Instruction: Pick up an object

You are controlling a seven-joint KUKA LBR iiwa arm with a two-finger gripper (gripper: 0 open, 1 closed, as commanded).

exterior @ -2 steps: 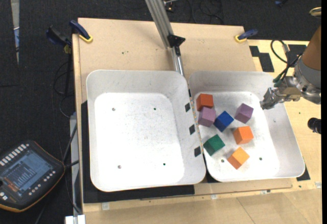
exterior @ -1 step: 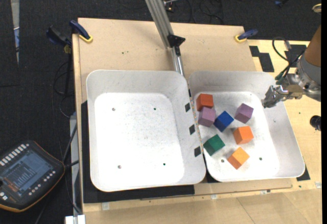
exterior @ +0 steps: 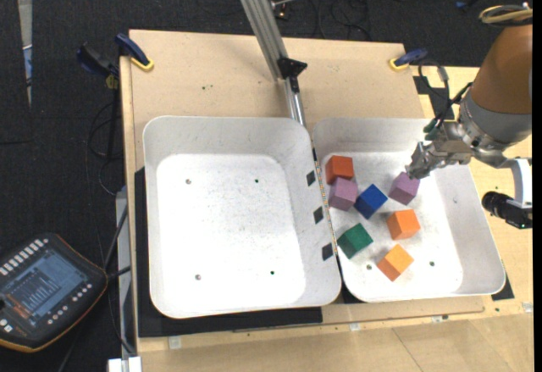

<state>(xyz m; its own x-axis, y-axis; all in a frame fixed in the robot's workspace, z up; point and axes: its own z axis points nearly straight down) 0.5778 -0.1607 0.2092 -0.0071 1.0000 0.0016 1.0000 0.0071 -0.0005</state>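
Presently the gripper [exterior: 419, 167] is low over the right bin [exterior: 474, 277], its tip directly upon the upper edge of a purple cube [exterior: 405, 188]. Whether the fingers are spread, closed or clamping that cube cannot be told from this view; the wrist hides them. The cube appears tilted rather than flat, which may mean it is partly lifted, but this is a judgement only.

Progress: the approach looks complete and a target chosen. A secure grasp and a clear lift off the bin floor are not confirmed and remain outstanding.

Surroundings, taken from the gripper: a blue cube [exterior: 371, 201] lies just beside the purple cube, on the side away from the arm. Beyond it are a lilac cube [exterior: 342, 193] and an orange-red cube [exterior: 340, 167], these two touching. Nearer the camera than the gripper sits an orange cube [exterior: 404, 224], close under the target; further on, a second orange cube [exterior: 395, 261] and a green cube [exterior: 355, 239]. The left bin [exterior: 161, 141] lies well apart.

Obstruction: the blue and nearer orange cubes crowd the target and could be knocked on the lift.
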